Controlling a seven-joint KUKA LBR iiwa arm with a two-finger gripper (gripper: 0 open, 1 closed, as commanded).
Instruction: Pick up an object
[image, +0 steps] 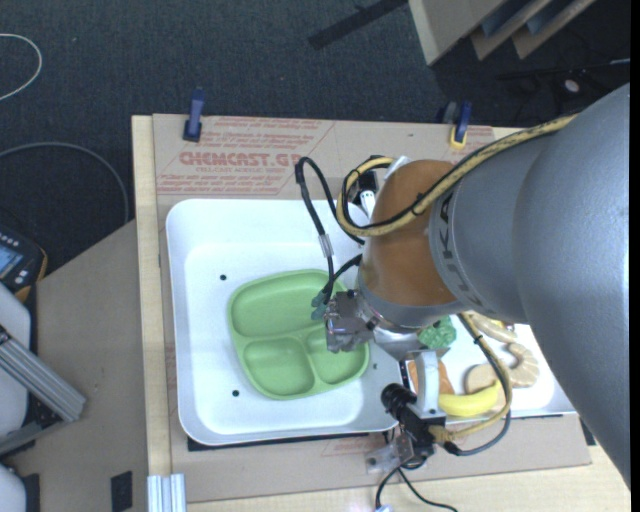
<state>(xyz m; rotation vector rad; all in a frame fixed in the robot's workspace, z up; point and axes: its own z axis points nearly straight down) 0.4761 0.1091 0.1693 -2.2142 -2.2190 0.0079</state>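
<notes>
A light green divided plate lies in the left white bin. My gripper hangs low over the plate's right rim, beneath the orange band of the arm. In the right bin, mostly hidden by the arm, lie a yellow banana, a small green object, an orange-and-white item and pale tan pieces.
The big grey arm covers most of the right bin and the rim between the two bins. Black and yellow cables loop over the left bin's back right corner. A cardboard sheet lies behind the bins, held by blue clamps.
</notes>
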